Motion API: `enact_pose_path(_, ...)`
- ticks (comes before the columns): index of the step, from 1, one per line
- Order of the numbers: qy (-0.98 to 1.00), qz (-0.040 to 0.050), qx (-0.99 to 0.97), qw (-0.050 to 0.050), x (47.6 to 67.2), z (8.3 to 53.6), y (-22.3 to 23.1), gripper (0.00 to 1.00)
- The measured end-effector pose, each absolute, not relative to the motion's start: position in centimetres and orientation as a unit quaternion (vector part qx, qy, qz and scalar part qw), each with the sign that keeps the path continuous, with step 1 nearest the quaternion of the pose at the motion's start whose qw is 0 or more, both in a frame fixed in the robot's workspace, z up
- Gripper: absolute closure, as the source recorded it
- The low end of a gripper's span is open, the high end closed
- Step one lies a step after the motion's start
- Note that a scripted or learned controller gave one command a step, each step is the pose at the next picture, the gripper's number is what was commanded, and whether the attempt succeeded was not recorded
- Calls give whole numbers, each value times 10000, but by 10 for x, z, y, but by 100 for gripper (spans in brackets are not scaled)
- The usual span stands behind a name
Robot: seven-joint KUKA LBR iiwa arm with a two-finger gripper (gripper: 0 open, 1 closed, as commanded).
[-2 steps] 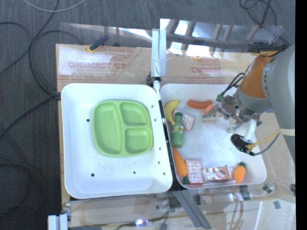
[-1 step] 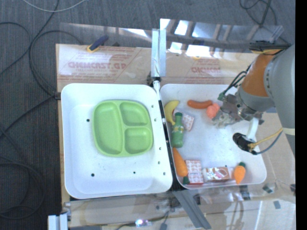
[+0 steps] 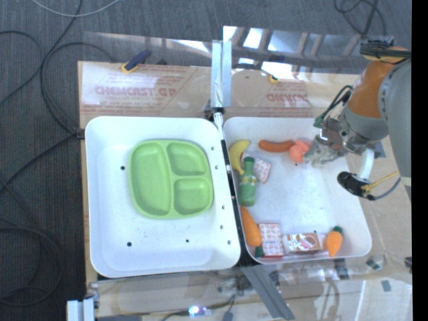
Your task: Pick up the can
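1. The tool [image 3: 319, 147] hung over the upper right part of the right bin [image 3: 348, 209]; whether it was spread or pressed together could not be told, and nothing showed between its tips.
2. It sat just beside a small orange toy [image 3: 298, 152], which lay next to an orange sausage [image 3: 275, 145].
3. The left bin [image 3: 107, 246] held a green divided plate [image 3: 172, 178].
4. The right bin also held a banana [image 3: 238, 154], a green bottle [image 3: 248, 183], a small red-and-white packet [image 3: 262, 171], two carrots [image 3: 251, 227] [image 3: 334, 241] and two printed boxes [image 3: 271, 239] [image 3: 301, 243].
5. No item could be made out clearly as the can, so its place relative to the tool could not be told.
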State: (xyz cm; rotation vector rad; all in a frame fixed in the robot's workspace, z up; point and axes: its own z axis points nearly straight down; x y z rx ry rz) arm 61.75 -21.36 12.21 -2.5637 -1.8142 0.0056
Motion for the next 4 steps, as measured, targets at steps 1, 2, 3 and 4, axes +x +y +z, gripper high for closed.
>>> enact_pose_path(1, -6312, 12, -7756, -56, 670, 89, -210, 100)
enact_pose_path(2, -6604, -24, -7509, -40, 618, 91, -119, 100)
enact_pose_path(3, -8159, 9, -5783, -3, 612, 159, -171, 100)
enact_pose_path(4, -8275, -27, -5614, -59, 566, 91, -200, 100)
